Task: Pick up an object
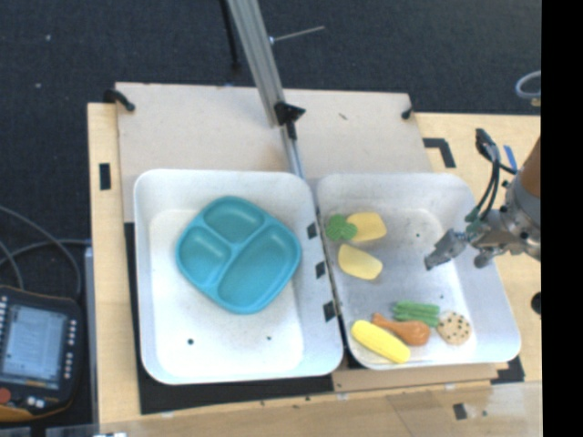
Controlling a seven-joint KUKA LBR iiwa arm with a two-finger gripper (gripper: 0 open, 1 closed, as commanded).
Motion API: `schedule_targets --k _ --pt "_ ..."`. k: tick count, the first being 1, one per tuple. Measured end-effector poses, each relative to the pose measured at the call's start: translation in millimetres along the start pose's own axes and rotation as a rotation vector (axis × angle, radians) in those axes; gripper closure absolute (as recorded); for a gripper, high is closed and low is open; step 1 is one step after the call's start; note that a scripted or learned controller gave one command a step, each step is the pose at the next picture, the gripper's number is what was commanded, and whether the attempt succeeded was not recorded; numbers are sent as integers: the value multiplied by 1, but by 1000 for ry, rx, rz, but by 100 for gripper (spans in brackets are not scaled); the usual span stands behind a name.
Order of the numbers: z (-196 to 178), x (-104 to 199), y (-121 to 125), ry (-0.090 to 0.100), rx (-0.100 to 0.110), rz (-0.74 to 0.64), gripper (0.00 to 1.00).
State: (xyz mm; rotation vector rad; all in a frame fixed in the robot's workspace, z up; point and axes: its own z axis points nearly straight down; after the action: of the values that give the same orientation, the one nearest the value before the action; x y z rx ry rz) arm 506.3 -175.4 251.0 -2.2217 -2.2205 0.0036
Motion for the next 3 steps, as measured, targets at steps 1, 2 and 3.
schedule_targets --k 1,2,3 --pt "52 -11 0 0 2 1 0" --pt "105 -11 -11 1 2 1 0" --pt "91 -11 -8 0 -8 3 100"
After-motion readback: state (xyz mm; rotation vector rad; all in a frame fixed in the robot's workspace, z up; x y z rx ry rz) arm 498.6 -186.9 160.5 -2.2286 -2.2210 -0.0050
